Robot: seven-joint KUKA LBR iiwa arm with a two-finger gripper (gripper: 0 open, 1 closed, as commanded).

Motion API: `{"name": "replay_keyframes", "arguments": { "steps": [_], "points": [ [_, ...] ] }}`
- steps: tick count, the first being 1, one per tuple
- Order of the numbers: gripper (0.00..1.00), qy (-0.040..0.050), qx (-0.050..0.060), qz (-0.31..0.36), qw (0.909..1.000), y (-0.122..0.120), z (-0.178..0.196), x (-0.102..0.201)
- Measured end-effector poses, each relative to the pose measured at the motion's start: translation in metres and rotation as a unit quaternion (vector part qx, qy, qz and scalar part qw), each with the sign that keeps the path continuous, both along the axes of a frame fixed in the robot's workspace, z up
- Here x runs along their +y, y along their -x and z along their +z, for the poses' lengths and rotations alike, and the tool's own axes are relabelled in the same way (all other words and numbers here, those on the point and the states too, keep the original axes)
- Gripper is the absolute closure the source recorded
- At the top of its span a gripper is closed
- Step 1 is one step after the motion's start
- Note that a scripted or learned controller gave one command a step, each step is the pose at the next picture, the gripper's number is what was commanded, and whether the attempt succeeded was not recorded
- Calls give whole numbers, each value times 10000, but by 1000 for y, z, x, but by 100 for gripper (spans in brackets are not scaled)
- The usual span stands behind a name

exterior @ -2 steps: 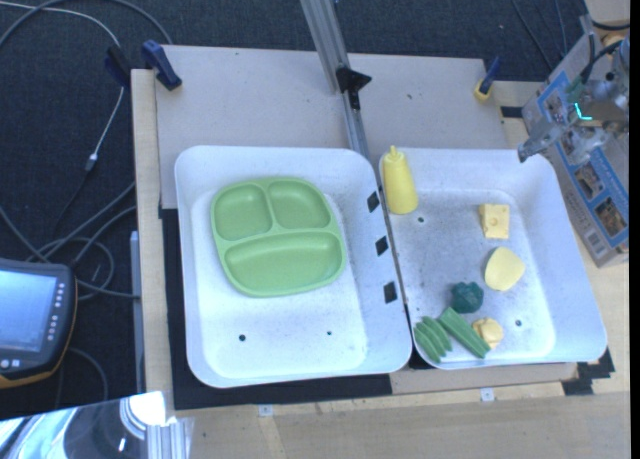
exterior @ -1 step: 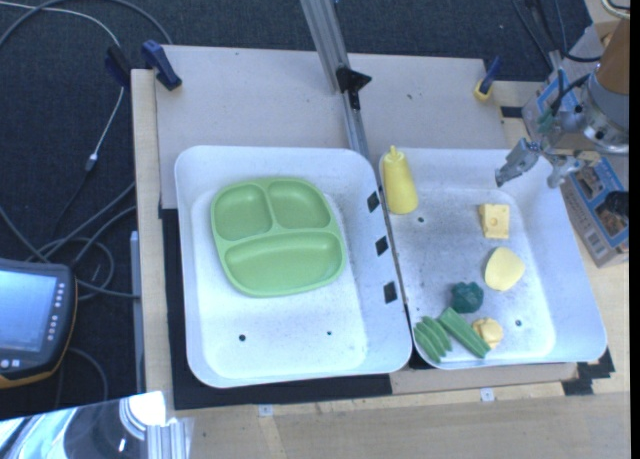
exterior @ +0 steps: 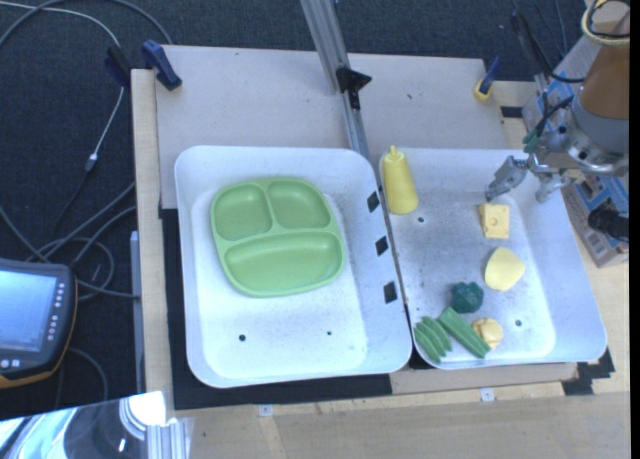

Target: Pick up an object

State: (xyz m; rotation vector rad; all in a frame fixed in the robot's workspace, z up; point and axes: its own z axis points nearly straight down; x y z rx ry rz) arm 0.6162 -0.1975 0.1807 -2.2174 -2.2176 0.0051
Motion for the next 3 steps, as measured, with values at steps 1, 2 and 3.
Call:
{"name": "replay_keyframes", "arguments": {
  "steps": [1, 2, 3],
  "points": [
    [0, -1, 5, 0, 10000, -5, -59, -5],
    [100, 8, -41, 6, 10000, -8, -43, -5],
    [100, 21, -75, 8, 10000, -10, 23, -4]
  ]
}}
